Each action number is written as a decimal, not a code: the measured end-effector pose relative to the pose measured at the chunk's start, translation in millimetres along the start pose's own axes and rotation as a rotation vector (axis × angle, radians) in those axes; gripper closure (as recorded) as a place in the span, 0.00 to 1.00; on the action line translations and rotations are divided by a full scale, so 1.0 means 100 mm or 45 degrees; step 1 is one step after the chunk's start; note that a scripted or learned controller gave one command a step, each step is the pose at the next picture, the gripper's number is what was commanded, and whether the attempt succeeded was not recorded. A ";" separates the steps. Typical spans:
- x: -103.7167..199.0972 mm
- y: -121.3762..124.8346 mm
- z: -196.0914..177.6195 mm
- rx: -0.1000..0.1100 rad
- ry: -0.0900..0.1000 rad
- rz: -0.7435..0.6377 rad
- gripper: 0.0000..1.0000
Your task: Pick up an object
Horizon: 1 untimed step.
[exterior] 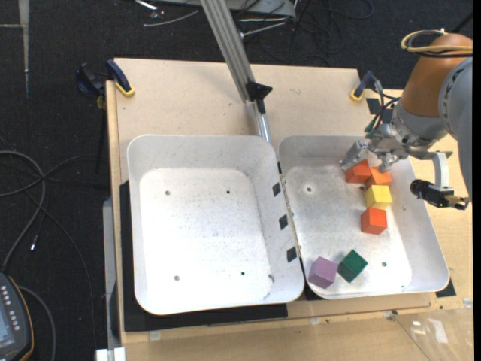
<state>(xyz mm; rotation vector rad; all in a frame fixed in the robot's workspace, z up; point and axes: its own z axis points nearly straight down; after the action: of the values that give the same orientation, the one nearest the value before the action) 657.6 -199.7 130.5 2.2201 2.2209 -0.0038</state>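
One arm reaches in from the right, wrist angled down over the right bin; gripper fingers spread, straddling the upper orange block, not lifted.

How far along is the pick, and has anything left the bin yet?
Done: the gripper has reached the right bin, right above the orange block at the top of the cluster. In hand: nothing visibly lifted; that block looks to be resting on the bin floor. Left: grasping and raising one. The yellow block, second orange block, green block and purple block lie untouched.
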 end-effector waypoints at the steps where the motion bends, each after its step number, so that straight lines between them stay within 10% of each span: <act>1: 0.08 0.21 0.33 -0.013 -0.002 -0.005 0.00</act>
<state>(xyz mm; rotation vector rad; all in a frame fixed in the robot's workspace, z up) 679.1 -191.9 97.4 2.2095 2.2194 0.0060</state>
